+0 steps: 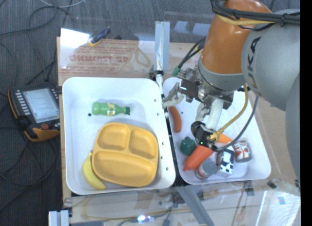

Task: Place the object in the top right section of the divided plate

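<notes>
banana (91,174) touching the plate (122,171), both in the left bin (73,103), well apart from the gripper (175,96) and across the bin walls from it. gripper hangs over the near edge of the right bin (258,164); whether it is open or closed cannot be told. the task names no object. the likeliest is the sausage (174,118), lying loose on the bin floor just beside the gripper, apart from the carrot (197,157), green piece (187,145) and can (207,169) clustered farther off. it is judged light and fairly stiff, with a smooth round skin apt to roll or slip. it is best taken across its middle, jaws square to its long axis. target: top right section (145,142), bare, on the plate's side nearest the gripper.
</notes>
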Available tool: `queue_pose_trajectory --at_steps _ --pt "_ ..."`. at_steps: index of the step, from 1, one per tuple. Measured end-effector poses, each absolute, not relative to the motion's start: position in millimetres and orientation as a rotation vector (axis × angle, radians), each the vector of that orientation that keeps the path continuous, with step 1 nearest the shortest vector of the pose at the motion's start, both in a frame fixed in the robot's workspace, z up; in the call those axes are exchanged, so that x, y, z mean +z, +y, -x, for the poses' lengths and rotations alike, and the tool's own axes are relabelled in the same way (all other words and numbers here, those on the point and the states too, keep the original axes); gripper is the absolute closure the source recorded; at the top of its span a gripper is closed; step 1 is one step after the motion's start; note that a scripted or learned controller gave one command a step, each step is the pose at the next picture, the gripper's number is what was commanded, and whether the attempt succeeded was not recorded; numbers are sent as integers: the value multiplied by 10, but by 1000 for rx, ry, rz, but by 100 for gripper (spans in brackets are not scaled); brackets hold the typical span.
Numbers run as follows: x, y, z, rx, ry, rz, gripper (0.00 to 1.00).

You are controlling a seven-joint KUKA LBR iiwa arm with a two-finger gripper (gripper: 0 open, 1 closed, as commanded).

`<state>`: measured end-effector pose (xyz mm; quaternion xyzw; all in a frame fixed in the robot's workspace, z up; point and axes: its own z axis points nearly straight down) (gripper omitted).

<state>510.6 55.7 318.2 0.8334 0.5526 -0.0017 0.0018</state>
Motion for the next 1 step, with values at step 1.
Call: queue_pose_trajectory --at_steps 1 --pt "3264 546 -5107 -15 1731 -2615 100"
